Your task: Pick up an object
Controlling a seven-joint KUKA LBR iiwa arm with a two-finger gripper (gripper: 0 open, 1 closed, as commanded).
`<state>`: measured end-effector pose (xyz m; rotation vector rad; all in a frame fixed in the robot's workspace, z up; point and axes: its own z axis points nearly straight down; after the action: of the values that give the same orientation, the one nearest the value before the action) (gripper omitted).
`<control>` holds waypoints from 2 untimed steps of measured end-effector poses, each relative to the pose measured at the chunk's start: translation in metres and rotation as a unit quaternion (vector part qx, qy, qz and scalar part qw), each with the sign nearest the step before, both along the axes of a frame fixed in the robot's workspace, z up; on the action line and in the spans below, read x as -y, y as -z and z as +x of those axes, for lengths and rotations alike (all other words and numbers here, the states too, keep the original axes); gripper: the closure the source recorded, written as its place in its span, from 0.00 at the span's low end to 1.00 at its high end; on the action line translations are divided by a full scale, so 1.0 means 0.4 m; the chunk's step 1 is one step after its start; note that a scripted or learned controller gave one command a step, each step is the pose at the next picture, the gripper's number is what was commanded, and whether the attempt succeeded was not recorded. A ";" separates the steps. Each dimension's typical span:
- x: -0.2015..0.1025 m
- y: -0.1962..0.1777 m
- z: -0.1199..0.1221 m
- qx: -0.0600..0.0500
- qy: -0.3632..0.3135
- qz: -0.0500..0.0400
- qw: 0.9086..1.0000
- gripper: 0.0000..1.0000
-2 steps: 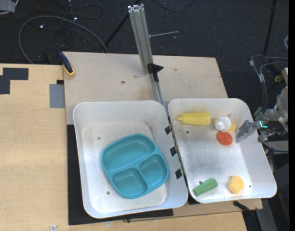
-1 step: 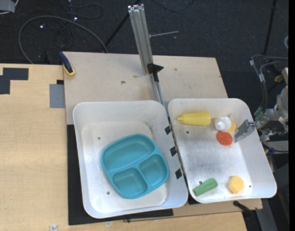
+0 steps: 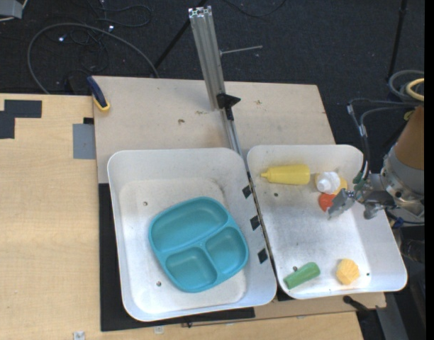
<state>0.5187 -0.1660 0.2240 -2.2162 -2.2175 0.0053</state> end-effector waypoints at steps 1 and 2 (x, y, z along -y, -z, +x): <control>0.001 0.123 -0.024 0.000 0.000 0.000 1.000 0.00; 0.008 0.234 -0.027 0.000 0.001 0.000 1.000 0.00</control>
<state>0.5079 -0.1692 0.1305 -2.2169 -2.2158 0.0057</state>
